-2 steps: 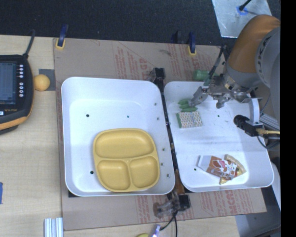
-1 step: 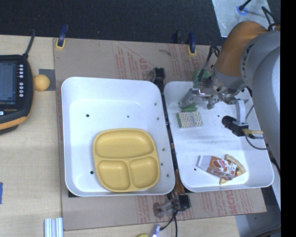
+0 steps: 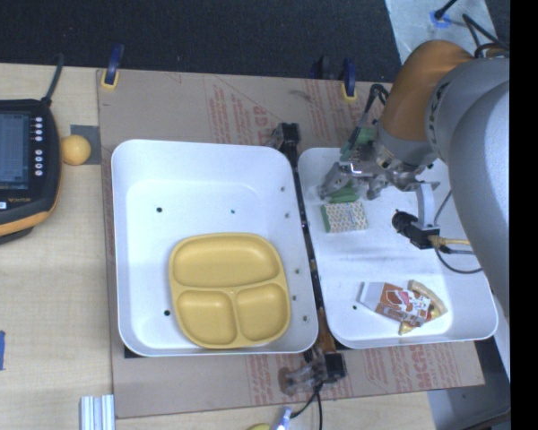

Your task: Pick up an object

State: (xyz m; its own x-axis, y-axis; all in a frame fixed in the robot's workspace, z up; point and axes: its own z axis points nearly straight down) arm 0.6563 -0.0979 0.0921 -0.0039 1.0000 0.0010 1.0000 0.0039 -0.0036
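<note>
At the near end of the right bin lie a printed packet and a toy pizza slice, touching each other, the slice on the side toward the arm. Just beside the right bin, across their shared rims, the left bin carries a yellow tray in its near half. Farther up the right bin, past a bare middle stretch, a small pad with green dots lies flat on the floor, close to the wall that faces the left bin.

Over the right bin's far end hangs the hand, right at the pad's far edge; from where I stand I cannot tell whether it is wide or narrow, nor whether it touches the pad.

I take the pad to be the target. It looks light, thin and probably soft, so it may buckle or slide rather than lift. A pinch across two opposite edges, pressed low to the floor, seems the best hold; its flatness leaves little to bite.
</note>
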